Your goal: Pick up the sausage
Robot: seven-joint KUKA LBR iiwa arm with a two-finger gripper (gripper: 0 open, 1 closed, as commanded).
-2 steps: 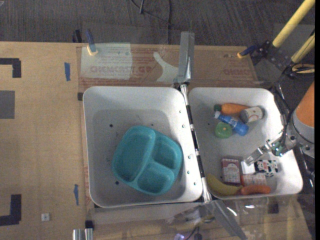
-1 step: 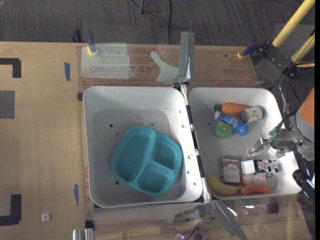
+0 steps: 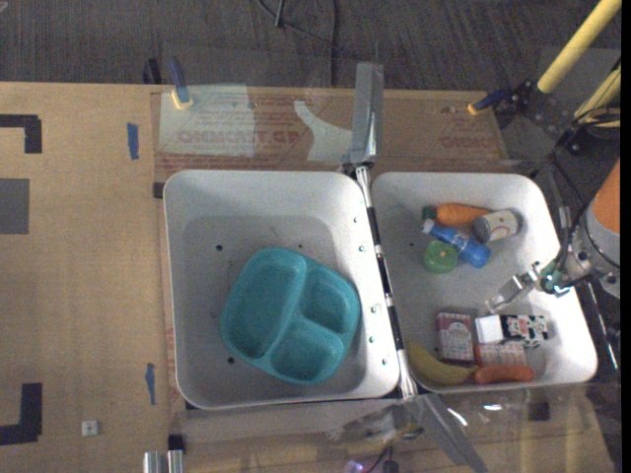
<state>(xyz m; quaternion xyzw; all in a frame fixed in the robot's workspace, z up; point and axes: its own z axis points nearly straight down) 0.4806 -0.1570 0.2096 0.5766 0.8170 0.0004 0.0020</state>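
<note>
Not started: gripper (image 3: 525, 286) hovers over the right bin (image 3: 567, 264), can't tell its state; sausage (image 3: 504, 372) lies untouched near the banana (image 3: 439, 367); reach, grasp, lift remain.

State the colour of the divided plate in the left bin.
Teal, a blue-green, all over the plate; the camera view shows it plainly.

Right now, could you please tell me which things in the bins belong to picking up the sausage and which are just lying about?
For the job:
sausage, at the near edge of the right bin
gripper, above that bin

Lying about:
banana
carrot
blue bottle
green lid
red box
teal tray in the left bin
</note>
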